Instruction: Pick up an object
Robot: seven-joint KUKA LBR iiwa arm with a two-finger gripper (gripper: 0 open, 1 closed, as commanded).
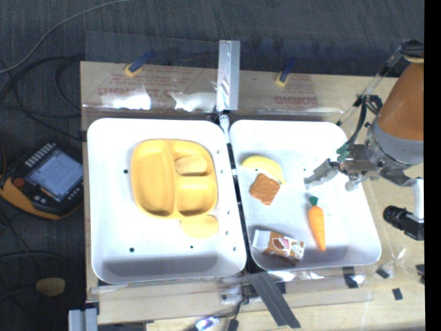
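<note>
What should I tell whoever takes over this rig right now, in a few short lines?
End effector: over the right bin, near its right side, open, holding nothing.
Right bin contents: carrot just below the end effector, orange block touching a yellow piece, and a small packet near the front wall.
Left bin: yellow divided tray with a tan piece in it, and a pale yellow piece at its front edge.
Done: nothing picked up yet.
Left: grasp and lift one object; the carrot looks nearest.
</note>
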